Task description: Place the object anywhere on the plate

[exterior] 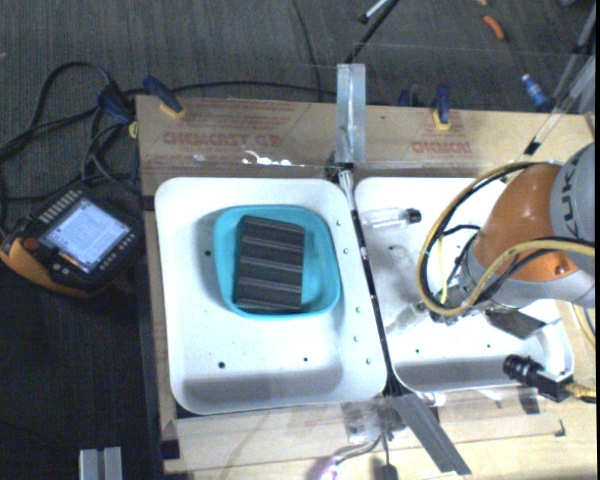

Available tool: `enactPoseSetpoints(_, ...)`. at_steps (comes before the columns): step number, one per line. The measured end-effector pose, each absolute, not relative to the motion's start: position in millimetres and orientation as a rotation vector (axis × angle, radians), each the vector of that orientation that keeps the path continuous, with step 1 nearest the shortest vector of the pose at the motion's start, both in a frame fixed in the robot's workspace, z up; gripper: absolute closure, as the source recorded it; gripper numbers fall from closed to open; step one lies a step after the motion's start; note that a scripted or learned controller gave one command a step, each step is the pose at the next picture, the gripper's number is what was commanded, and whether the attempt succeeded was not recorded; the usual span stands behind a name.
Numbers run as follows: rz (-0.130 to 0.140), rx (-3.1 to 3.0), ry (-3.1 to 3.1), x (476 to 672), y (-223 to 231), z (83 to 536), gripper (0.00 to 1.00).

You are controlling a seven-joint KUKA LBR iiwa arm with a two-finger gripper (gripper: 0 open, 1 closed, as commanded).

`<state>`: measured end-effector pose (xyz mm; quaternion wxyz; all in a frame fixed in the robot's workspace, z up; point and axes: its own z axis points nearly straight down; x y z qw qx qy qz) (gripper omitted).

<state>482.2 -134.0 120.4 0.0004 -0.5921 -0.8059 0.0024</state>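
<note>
The left white bin [180, 298] holds a light blue plate [323, 268], roughly square with rounded corners, lying in the upper middle part of the bin. On this plate rests a dark grey ribbed block [270, 263], a rectangular object with several parallel grooves across it; it sits near the centre of the plate and is tilted only a little. The blue rim shows around it on all sides.

The right white bin [430, 368] is just beside the left one, at its 3 o'clock side, and the two rims touch along the middle. In the upper left part of this bin lies a small clear tube with a dark cap [390, 216]. The arm [525, 238], with its orange band and yellow cables, hangs over the right bin, at 3 o'clock from the plate and well apart from it. The gripper is hidden under the wrist, so I cannot tell its state.

On the dark floor at 9 o'clock from the bins lies a handheld control pendant with a lit screen [80, 233]
</note>
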Motion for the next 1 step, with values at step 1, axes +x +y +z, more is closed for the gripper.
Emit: enactPoseSetpoints(1, 0.002, -1.592, -2.709, 484.0, -174.7, 230.3, 0.00)
